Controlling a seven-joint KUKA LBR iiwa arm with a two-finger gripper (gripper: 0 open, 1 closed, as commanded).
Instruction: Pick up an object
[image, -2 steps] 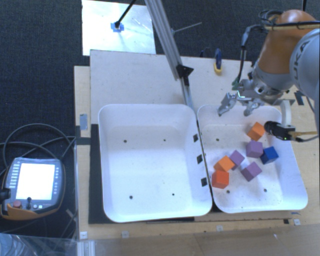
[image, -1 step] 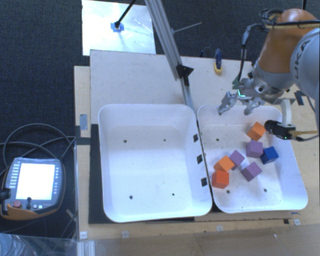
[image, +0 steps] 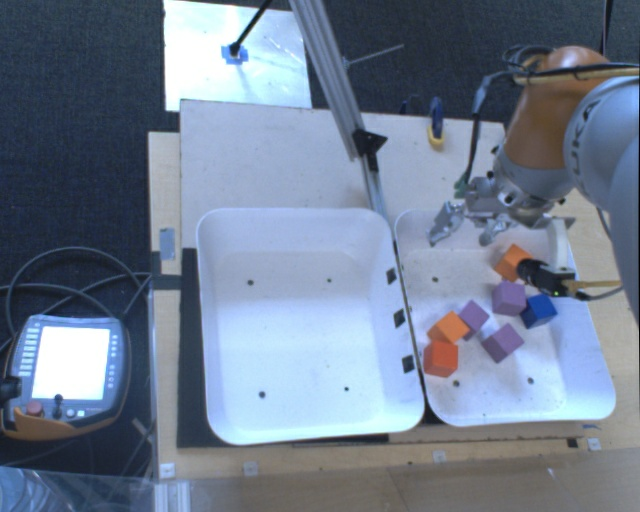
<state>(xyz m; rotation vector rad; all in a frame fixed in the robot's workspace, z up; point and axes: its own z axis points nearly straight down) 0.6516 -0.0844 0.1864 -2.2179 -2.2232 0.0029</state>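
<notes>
My gripper (image: 466, 229) hangs over the far left corner of the right bin (image: 520, 408), its fingers spread apart with nothing between them. Several blocks lie in that bin, nearer the front than the gripper. An orange block (image: 511, 260) is closest, just to its right and a little nearer. Below it sit a purple block (image: 508, 297) and a blue block (image: 538, 310). Toward the bin's left lie a small purple block (image: 473, 316), an orange block (image: 449, 327), a red-orange block (image: 440, 358) and another purple block (image: 502, 342).
The left bin (image: 300, 330) stands beside the right one, their walls meeting at a ridge with black clips (image: 398, 318). A slanted metal pole (image: 340, 90) rises behind the bins. A teach pendant (image: 65, 375) lies far left off the bench.
</notes>
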